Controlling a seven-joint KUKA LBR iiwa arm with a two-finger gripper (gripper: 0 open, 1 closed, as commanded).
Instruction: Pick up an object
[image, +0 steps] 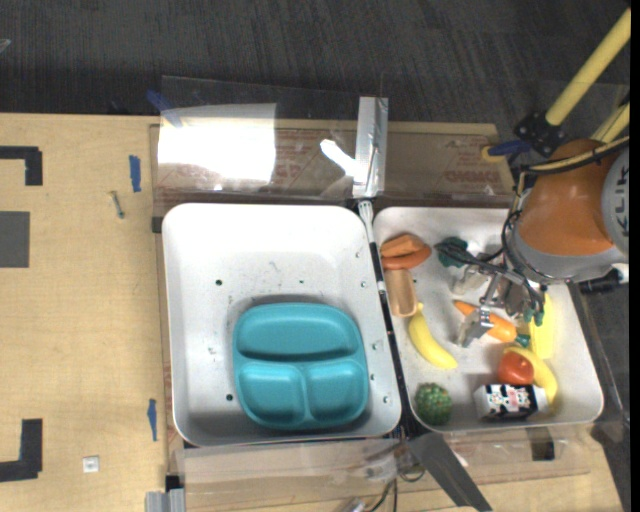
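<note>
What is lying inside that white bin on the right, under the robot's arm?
The right white bin holds a yellow banana, a green broccoli-like ball, a red tomato, a black-and-white can and an orange mushroom-shaped toy. The gripper covers part of the pile.

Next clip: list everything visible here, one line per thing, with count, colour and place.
bins: two, white, side by side on the bench
divided tray: one, teal, left bin, near front
bananas: two, yellow, right bin, one centre, one at right
broccoli: one, green, right bin front
tomato: one, red, right bin, front right
cow-patterned can: one, black and white, right bin front
carrot: one, orange, under the gripper
mushroom-shaped toy: one, orange cap, tan stem, right bin's left side
arm: one, grey and orange, from the right
gripper: one, metallic, over right bin
</note>
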